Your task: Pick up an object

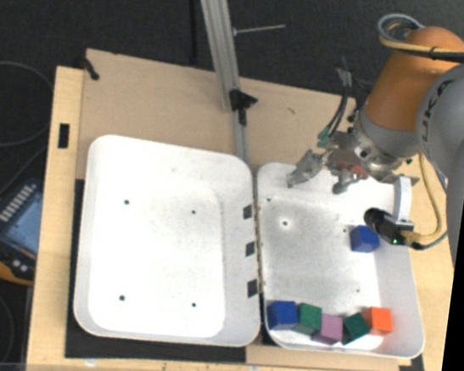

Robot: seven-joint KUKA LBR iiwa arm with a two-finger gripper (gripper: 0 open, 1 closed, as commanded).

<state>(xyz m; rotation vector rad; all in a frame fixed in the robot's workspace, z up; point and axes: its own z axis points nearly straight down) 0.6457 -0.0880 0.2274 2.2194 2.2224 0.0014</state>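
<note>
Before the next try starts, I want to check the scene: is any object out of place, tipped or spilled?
Nothing is spilled or outside the bins. One blue block lies apart in the right bin, while five blocks crowd its near edge; the dark green one sits askew. The pincer hangs over the bin's far edge, gripping nothing.

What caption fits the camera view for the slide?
Open gripper hovers over the right bin's far edge; blue cube sits alone, five blocks line its near wall.

Grey arm (457, 109), orange wrist band, dark cables, metal two-finger pincer (323, 176).
</note>
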